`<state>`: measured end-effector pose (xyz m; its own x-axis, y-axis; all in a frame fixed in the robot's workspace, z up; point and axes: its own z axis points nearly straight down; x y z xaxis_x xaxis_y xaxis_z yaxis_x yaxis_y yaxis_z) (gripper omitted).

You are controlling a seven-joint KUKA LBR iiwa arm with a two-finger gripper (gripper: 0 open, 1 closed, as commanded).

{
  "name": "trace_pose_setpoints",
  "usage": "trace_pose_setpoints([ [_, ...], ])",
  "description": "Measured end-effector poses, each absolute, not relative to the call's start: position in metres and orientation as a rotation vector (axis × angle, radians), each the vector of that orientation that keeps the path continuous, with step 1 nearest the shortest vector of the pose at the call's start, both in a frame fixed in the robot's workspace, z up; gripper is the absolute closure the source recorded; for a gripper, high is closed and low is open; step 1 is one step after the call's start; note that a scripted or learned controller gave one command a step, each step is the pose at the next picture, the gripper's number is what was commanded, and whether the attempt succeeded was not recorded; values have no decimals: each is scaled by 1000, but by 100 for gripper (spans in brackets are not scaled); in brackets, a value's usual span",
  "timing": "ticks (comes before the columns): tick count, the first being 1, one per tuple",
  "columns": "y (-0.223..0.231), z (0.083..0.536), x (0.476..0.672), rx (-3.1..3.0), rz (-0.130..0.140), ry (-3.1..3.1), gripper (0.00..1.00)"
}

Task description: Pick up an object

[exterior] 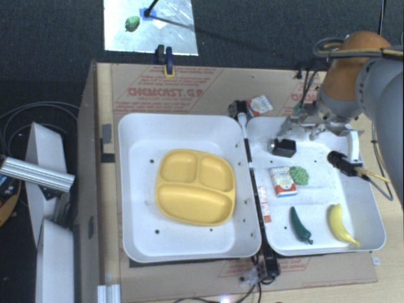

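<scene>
The gripper (285, 145) hangs just above the small carton (283, 180), empty so far as shows, its opening unclear.

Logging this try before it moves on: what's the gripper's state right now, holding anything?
Gripper: at the far end of the right bin, above the carton and green toy; open or closed cannot be told, and nothing is seen held.
</scene>
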<state>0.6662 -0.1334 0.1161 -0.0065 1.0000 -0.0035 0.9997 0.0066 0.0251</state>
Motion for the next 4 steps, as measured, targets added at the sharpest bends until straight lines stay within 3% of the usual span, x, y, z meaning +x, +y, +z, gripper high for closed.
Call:
trace_pose_setpoints([
  [1, -132, 107, 658, 2205, 27, 2206, 0],
  [2, -130, 118, 658, 2204, 28, 2212, 100],
  [3, -130, 118, 658, 2205, 27, 2212, 0],
  [4, -113, 95, 659, 2216, 4, 2221, 0],
])
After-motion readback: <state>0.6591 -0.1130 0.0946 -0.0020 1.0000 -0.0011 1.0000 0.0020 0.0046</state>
